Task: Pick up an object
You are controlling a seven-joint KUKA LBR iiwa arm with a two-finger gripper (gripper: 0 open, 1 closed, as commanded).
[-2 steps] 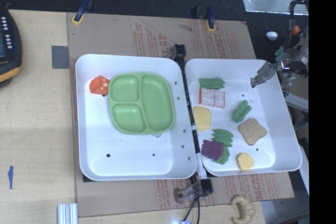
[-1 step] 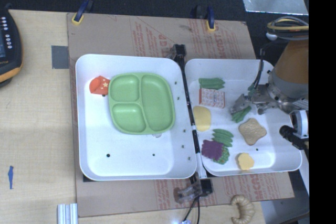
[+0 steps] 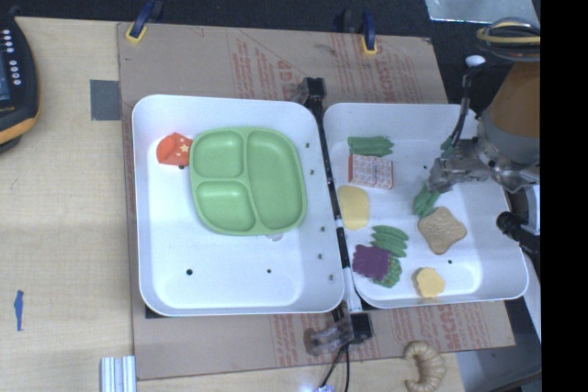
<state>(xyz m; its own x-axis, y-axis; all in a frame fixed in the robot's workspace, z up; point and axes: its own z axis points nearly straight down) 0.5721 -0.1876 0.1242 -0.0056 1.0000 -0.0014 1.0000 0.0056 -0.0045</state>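
L bin (image 3: 156,197): green tray (image 3: 248,179) w/ red toy (image 3: 173,149) just beside its L edge. R bin (image 3: 496,285): green pod (image 3: 369,145), wafer (image 3: 371,171), yellow piece (image 3: 354,206), purple item (image 3: 372,262), bread (image 3: 442,229). Claw (image 3: 439,184) low over R bin, tips at a green bean (image 3: 425,201), touching or nearly; released vs clenched: can't tell. Step: likely approach/grasp of bean, pick not yet confirmed. Next: close on bean, lift straight, avoid bread just beside.

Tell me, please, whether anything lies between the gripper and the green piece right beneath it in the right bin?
Nothing visible does. The gripper hangs directly over the green piece in the right bin. The nearest neighbour, the tan slice, lies just beside it toward the front, close enough that the fingers might brush it.
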